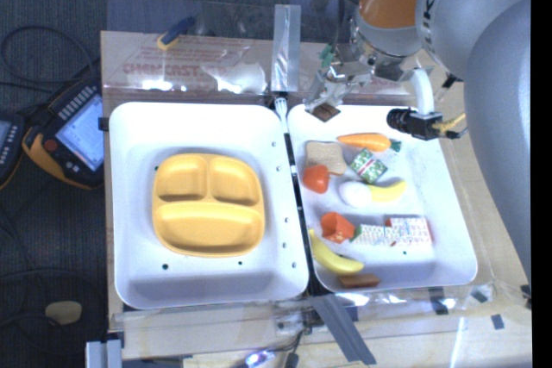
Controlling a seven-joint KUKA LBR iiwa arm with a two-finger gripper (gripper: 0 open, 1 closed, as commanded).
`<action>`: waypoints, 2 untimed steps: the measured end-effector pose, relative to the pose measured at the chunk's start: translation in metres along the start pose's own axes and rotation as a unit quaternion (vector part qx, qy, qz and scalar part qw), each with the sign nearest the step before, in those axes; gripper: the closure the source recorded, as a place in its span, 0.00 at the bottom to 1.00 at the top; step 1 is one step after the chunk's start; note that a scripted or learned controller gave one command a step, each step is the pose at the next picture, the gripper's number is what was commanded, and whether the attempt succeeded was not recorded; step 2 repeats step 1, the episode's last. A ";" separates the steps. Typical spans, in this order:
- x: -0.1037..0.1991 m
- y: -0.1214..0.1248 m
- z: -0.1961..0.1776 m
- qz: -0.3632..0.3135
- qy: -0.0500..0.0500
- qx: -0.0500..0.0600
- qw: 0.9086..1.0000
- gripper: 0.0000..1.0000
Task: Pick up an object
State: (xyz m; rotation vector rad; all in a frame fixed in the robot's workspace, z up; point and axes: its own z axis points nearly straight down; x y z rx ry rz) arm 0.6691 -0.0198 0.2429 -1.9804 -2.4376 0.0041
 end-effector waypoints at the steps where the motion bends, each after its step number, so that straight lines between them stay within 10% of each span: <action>1: -0.022 -0.056 0.005 0.002 -0.001 0.001 1.000 1.00; 2: -0.022 -0.056 0.005 0.002 -0.001 0.001 1.000 1.00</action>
